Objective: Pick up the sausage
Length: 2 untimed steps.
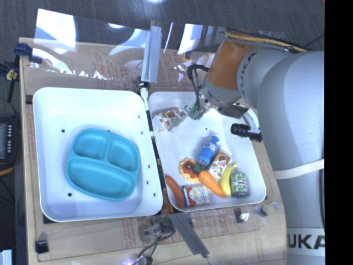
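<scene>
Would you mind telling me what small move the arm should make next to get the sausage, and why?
Probably travel toward the near-left corner of the right bin. The gripper sits near that bin's far edge, while the sausage lies against the near-left wall, beside the carrot.

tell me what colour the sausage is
Reddish-orange, seen in the camera view: the sausage.

Sausage (172, 189) hemmed by bin wall (156, 164) and bottle (197, 195)
</scene>
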{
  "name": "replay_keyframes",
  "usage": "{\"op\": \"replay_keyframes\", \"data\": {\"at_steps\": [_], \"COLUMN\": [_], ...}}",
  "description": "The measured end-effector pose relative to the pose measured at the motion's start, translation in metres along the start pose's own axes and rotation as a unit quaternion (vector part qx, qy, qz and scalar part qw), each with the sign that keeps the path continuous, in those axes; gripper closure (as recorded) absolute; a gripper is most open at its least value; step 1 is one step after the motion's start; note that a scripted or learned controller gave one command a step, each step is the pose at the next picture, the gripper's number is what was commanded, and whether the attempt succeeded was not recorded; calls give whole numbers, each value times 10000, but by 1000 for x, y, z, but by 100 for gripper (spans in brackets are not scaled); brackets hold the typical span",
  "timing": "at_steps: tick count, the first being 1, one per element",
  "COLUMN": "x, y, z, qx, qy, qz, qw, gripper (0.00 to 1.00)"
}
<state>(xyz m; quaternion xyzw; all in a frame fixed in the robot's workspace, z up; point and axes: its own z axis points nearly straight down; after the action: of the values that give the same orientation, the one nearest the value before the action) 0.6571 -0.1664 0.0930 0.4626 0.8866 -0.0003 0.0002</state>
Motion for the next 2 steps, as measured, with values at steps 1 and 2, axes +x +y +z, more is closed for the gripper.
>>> {"op": "replay_keyframes", "data": {"at_steps": [1,2], "x": [7,39], "y": [5,-60], "z": [-5,1], "qx": [22,10], "qy": [-84,0], "qz": [-550,-954], "qw": [9984,9954], "gripper": [0,0]}}
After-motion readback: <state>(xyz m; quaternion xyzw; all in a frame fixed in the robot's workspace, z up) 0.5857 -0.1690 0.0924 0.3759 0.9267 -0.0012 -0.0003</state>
